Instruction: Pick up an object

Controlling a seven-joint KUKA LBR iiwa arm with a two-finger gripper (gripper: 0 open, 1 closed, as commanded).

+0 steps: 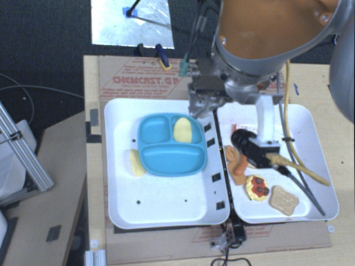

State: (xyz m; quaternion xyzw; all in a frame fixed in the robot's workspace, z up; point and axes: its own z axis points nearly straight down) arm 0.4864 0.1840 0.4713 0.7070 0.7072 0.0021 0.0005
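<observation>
Yellow food (pixel 182 129) in blue plate (pixel 171 145), left white bin (pixel 161 204) | gripper (pixel 202 105) at its 1 o'clock, claw state unclear | brown bench (pixel 138 73), dark floor (pixel 39 32)

Gripper (pixel 202 107) sits over the divider, so left of it the blue tray (pixel 171 155) blocks mid-bin. Bare floor runs along the left bin's (pixel 119 204) near edge. Right of it, toy food (pixel 258 186) and cables crowd the right bin (pixel 319 143).

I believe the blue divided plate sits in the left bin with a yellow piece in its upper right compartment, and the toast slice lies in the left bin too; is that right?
Not quite. The camera view shows the toast slice in the right bin, near its lower edge. The blue divided plate does sit in the left bin, with the yellow piece in its upper right compartment.
</observation>
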